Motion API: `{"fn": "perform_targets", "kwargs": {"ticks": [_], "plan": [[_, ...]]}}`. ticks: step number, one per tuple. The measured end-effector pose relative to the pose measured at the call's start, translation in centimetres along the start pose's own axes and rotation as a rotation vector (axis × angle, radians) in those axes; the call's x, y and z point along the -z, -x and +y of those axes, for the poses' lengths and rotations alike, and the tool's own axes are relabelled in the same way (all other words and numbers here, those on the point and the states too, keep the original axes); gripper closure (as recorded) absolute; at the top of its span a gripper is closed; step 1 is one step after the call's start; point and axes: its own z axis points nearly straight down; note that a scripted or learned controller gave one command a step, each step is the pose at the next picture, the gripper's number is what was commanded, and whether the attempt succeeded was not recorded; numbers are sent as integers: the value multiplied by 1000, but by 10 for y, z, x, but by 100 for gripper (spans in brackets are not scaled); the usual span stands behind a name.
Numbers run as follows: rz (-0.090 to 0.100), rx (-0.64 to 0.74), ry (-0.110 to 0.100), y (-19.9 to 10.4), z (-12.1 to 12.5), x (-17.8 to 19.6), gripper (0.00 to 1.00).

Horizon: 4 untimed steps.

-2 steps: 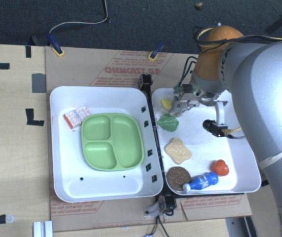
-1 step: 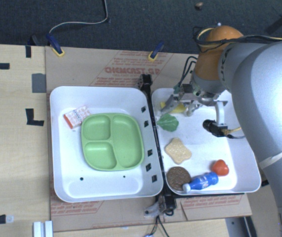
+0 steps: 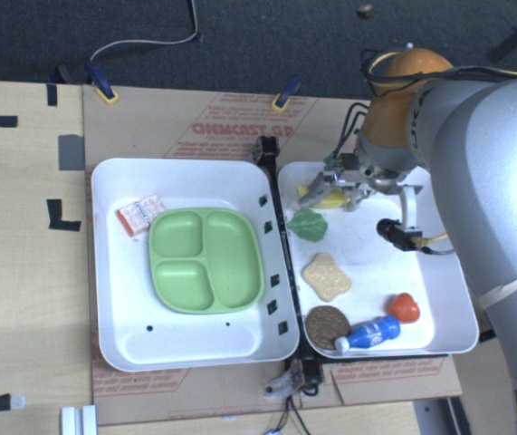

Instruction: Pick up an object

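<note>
Gripper [image 3: 338, 187] low at back of right bin [image 3: 439, 288], over yellow item [image 3: 323, 198], green leaf [image 3: 309, 225] just beside. Finger state: cannot tell. No object seen held. Best to centre on yellow piece, keep clear of leaf and bin wall, close firmly, lift straight up.

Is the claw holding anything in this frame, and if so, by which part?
Cannot be told. The claw sits low over a yellow object at the right bin's far end, but no grip is visible.
</note>
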Motion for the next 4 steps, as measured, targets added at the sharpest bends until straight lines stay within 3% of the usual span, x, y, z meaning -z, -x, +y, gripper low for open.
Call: {"fn": "perform_targets", "kwargs": {"ticks": [3, 4], "plan": [[-2, -1, 0, -6, 0, -5, 0], [3, 2, -2, 5, 1, -5, 0]]}}
